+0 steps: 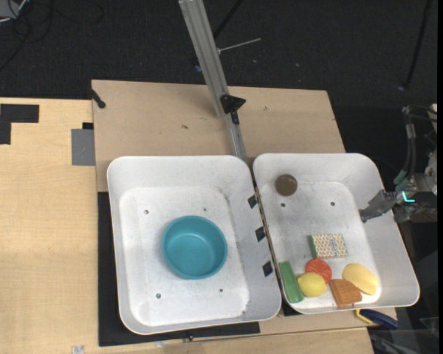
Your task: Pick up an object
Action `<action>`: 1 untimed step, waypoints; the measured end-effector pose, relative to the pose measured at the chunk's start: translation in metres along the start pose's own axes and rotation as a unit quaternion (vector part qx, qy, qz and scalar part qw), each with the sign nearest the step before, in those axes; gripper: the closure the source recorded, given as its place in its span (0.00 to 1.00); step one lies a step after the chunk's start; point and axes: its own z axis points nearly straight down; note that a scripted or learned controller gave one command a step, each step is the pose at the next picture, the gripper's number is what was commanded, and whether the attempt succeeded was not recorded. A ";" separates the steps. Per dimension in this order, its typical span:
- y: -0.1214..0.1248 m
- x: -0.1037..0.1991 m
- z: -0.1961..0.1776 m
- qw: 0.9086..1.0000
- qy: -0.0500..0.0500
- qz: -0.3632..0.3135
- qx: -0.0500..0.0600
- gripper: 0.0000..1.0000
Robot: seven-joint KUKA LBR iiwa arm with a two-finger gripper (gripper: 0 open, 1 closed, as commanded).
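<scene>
Green block (289,282) at 7 o'clock in right bin (384,190), long axis 11-to-5 | teal bowl (195,246) centred in left bin (133,175) | brown ball (286,185) at 11 | gripper (376,209) at 3 o'clock rim, finger state unreadable

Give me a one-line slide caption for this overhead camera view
Teal bowl alone in the left bin; toy foods clustered in the right bin, gripper at its right rim.
</scene>
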 end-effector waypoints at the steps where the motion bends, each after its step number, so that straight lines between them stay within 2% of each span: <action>1: 0.000 0.000 0.000 1.000 0.000 0.000 0.000 0.00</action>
